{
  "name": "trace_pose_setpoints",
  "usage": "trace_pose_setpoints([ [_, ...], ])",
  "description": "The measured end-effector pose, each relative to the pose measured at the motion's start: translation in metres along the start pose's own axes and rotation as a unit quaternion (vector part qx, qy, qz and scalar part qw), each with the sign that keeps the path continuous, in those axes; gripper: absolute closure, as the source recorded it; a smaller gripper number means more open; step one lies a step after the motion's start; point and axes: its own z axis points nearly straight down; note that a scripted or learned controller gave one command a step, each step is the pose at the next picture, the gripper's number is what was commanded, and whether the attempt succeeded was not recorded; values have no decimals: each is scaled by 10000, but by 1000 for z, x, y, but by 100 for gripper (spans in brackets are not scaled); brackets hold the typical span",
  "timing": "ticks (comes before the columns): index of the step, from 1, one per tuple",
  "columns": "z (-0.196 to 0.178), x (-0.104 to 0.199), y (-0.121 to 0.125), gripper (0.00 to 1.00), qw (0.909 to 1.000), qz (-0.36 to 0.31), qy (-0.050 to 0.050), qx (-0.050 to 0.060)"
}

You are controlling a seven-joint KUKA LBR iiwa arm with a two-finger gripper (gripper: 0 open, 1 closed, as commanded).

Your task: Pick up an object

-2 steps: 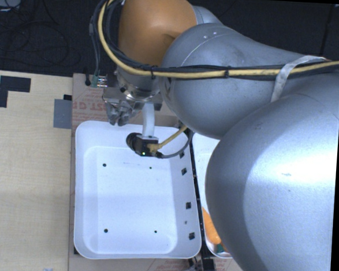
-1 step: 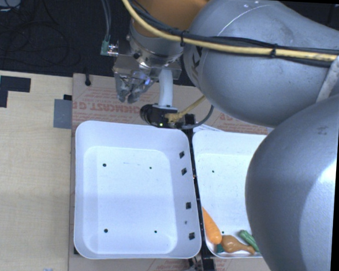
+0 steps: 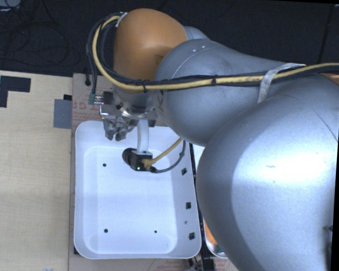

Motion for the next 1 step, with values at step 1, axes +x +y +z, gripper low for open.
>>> trace_pose_setpoints([
  [1, 26, 2, 2, 100, 10000, -15, 17, -44],
])
